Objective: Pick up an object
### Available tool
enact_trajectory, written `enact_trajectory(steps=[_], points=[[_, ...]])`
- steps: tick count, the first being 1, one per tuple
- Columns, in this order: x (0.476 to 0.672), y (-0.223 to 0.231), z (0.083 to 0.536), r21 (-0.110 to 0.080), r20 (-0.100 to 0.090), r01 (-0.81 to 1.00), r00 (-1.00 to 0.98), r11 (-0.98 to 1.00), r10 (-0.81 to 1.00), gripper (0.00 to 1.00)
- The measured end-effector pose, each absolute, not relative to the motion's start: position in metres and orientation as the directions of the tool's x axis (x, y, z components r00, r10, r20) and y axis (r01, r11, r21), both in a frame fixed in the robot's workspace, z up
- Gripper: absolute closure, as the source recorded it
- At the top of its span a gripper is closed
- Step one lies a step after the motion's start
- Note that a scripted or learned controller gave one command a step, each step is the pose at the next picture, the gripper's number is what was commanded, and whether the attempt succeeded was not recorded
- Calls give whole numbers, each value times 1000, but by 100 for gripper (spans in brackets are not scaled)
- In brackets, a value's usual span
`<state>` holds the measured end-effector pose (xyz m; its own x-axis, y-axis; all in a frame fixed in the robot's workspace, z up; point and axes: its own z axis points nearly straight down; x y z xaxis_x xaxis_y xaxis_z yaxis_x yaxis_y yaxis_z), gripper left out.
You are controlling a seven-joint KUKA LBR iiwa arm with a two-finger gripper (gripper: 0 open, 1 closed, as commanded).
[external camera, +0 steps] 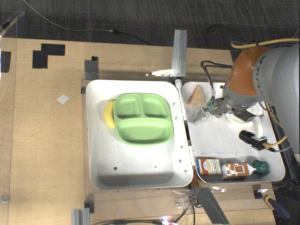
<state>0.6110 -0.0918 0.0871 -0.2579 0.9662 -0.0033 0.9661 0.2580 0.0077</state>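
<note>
Right bin [234,144]: arm [262,74] covers its far corner, fingers' [208,108] spread unclear.

Two white bins [140,172] sit side by side on a wooden bench [42,139] marked with black tape [47,54].

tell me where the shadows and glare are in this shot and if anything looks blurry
Camera view: a soft shadow pools along the near wall of the left bin; the green tray is evenly lit and sharp; the white floor of the right bin is bright, near washed out; the arm is large and slightly soft, and the hand is too small and dark to read.
</note>
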Motion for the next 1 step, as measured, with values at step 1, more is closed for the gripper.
enact_trajectory(steps=[1], points=[[627,-89,87,7,-3,979,-206,206,979,0]])
